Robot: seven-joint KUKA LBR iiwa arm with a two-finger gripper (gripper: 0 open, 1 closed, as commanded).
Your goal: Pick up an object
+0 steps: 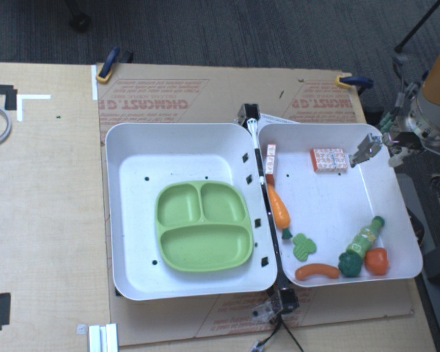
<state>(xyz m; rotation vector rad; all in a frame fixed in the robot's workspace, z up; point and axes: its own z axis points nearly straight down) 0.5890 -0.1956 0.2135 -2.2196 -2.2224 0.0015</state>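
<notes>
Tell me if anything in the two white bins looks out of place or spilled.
Nothing stands out. The green divided plate lies flat in the left bin; the toy foods, like the orange carrot, lie loose inside the right bin.

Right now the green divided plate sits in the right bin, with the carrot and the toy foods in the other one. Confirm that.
Not quite. The camera view shows the green divided plate in the left bin, not the right. The carrot and the other toy foods lie in the right bin, so they are indeed in the other one.
</notes>
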